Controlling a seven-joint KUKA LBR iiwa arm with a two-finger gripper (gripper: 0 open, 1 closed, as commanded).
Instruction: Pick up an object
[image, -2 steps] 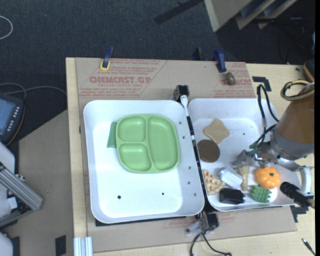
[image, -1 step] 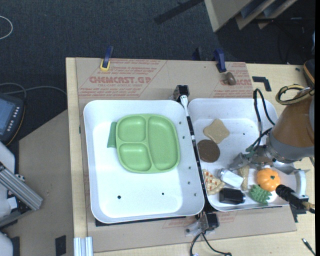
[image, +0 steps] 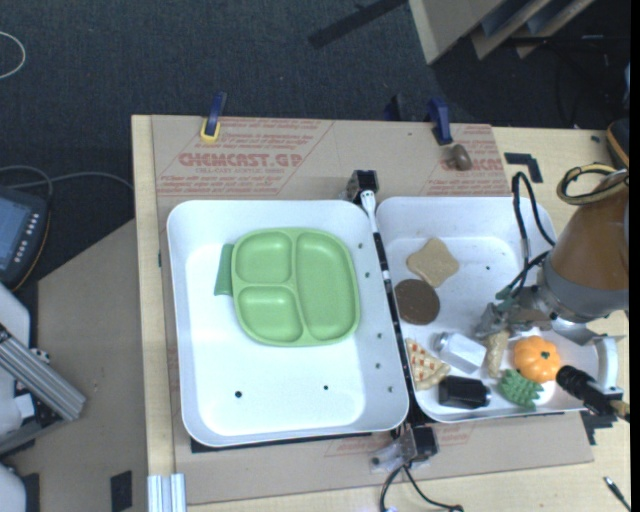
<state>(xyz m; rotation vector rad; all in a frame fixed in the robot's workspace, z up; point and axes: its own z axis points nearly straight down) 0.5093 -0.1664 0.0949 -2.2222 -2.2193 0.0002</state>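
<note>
Far to the gripper's left, a pale green three-compartment plastic plate lies in the left white bin. Nearer, in the right white bin, sit a tan toast slice and a round brown disc. The gripper hangs low; whether it grips anything, I cannot tell. Just beside it, toward the bench's front, rests a small orange toy pumpkin, possibly touching it.
</note>
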